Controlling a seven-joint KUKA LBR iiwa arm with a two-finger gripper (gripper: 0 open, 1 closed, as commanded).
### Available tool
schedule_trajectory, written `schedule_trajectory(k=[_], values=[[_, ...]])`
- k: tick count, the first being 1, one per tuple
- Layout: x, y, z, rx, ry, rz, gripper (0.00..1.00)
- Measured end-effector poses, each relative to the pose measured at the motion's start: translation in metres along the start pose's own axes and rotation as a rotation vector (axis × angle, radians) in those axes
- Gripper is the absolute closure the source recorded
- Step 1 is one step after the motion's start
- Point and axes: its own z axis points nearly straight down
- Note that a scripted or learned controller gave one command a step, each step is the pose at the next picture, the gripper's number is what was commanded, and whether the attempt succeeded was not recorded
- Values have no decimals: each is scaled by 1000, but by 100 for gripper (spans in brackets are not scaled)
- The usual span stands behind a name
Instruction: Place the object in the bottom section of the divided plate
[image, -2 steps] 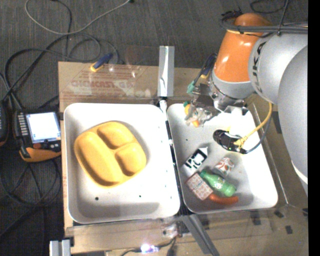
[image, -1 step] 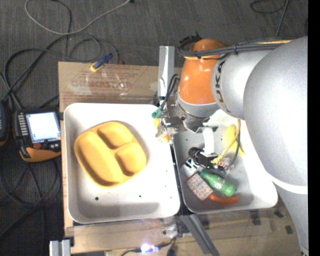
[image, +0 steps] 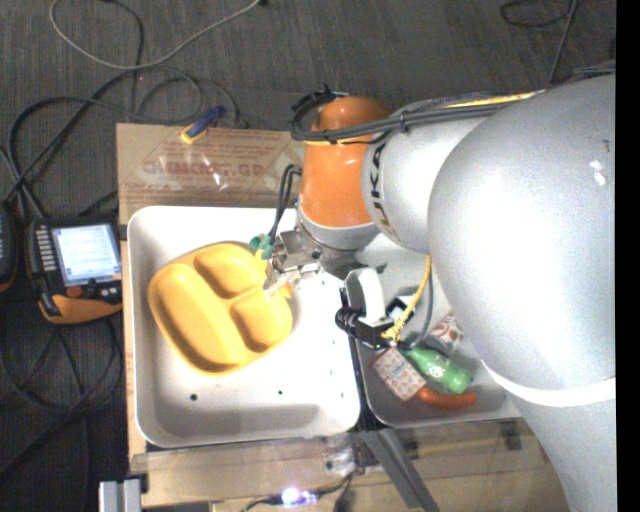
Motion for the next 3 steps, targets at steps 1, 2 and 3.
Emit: schedule_trajectory(k=[1,2,3], values=[[112,-21,-43,-1,-2,-124,100],[47,-5,-5,0,-4,-182,100],[67,-10,-48,-3,-5,-370,100]])
